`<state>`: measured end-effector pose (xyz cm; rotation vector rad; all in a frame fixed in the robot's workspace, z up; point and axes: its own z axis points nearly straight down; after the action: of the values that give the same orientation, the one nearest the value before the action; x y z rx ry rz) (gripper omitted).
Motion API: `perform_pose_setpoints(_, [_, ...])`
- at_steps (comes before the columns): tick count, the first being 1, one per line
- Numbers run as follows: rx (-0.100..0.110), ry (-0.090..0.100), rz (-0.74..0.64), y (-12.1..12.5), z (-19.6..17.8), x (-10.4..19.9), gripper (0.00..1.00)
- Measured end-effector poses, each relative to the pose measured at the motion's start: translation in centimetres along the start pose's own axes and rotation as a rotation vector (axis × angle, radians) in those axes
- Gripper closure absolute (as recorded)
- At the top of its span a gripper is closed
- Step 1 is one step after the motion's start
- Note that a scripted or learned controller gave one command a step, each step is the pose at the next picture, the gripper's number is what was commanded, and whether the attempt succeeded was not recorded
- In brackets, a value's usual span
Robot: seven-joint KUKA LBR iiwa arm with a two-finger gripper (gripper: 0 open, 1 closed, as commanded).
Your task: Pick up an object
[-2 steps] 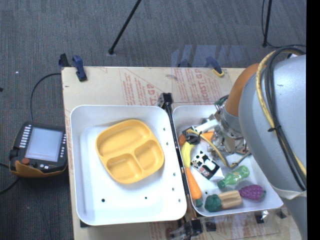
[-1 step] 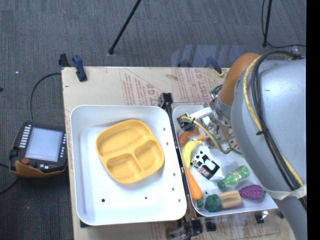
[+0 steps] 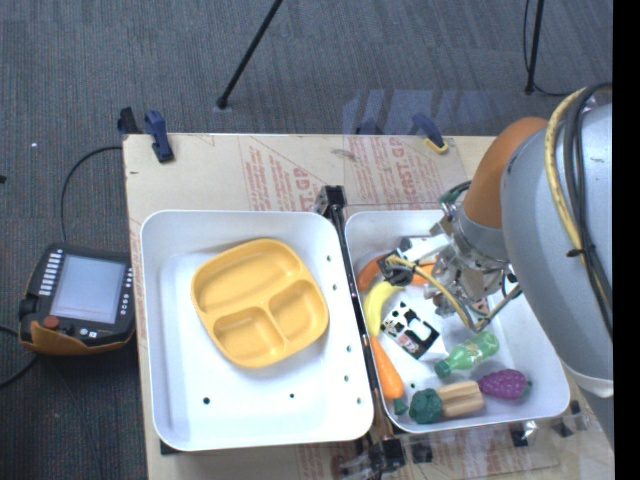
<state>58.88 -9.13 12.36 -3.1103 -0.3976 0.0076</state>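
The robot's jaws (image 3: 462, 293) hang low over the right bin (image 3: 548, 353), near its back edge, above a jumble of toy food: banana (image 3: 377, 306), carrot (image 3: 388, 367), green bottle (image 3: 467, 355). Whether the jaws are apart cannot be told. Nothing looks lifted.

- You're looking at dark grey carpet floor (image 3: 150, 48) around the plywood surface (image 3: 250, 168).
- A tripod leg (image 3: 255, 38) crosses it.
- A teach pendant (image 3: 80, 298) lies left, cable (image 3: 75, 178) trailing.
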Motion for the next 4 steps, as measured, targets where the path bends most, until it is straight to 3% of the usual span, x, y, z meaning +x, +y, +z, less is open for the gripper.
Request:
perform_pose_setpoints(1, [-0.004,0.007,0.054,2.0,-10.0,0.8,1.0])
perform_pose_setpoints(2, [0.002,-0.002,0.05,-3.3,-9.1,-2.0,1.0])
perform_pose_setpoints(3, [0.0,-0.004,-0.051,3.2,-4.7,2.5,1.0])
perform_pose_setpoints(4, [-0.001,0.004,0.053,-0.5,-10.2,4.4,1.0])
